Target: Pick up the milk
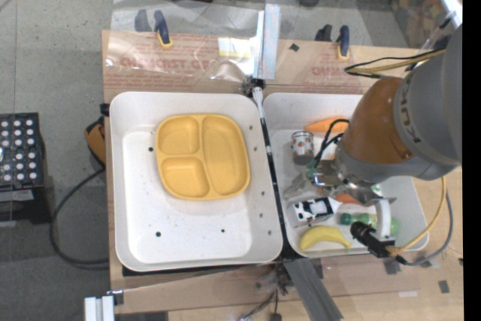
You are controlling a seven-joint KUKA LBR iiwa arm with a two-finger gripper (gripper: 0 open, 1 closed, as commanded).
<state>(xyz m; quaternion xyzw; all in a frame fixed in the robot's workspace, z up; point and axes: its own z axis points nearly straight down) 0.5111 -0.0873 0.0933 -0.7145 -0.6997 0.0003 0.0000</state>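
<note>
With the jaws' state impossible to tell beneath the gripper [325, 183], the milk [313, 210] is seen just below them, where it could be nudged aside against the banana [325, 239] if clipped.

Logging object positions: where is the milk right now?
The milk carton lies in the right bin, near its front-left corner, just above the banana and beside the end effector.
</note>
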